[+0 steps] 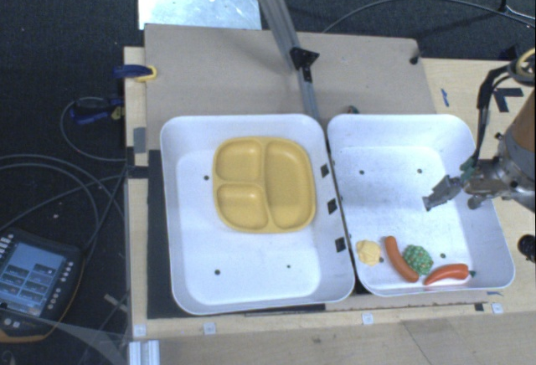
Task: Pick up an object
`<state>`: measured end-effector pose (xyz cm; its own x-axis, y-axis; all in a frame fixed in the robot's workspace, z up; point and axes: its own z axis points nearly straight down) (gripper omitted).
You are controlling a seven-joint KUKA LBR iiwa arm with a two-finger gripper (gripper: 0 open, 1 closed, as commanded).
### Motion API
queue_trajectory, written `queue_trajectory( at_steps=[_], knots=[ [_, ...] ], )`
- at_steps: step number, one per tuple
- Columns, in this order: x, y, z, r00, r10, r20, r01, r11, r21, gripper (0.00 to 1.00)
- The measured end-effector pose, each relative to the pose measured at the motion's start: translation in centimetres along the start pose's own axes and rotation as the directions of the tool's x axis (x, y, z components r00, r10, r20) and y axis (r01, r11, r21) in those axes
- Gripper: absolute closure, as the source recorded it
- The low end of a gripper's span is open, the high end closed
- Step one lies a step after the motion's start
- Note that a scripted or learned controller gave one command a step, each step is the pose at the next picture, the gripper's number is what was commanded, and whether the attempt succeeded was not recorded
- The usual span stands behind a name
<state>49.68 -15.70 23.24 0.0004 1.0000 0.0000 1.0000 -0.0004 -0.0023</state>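
Claw (441, 195) hung above right bin (394, 141), state indeterminable; sausage (399, 259) lay below-left of claw, long axis diagonal.

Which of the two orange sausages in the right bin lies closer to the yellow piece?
The left sausage, lying slanted just right of the yellow piece. The other sausage lies beyond the green piece, near the bin's front right corner.

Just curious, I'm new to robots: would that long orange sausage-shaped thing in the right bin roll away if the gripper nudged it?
The orange sausage looks rounded and smooth, so it would likely roll or slip sideways. Lying against the green piece, it may push that along.
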Motion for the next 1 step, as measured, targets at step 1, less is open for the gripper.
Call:
queue_trajectory(
  at_steps=[1],
  knots=[
    [0.44, 0.20, 4.29, 1.000, -0.001, -0.001, 0.001, 1.000, 0.001, 0.00]
  ],
)
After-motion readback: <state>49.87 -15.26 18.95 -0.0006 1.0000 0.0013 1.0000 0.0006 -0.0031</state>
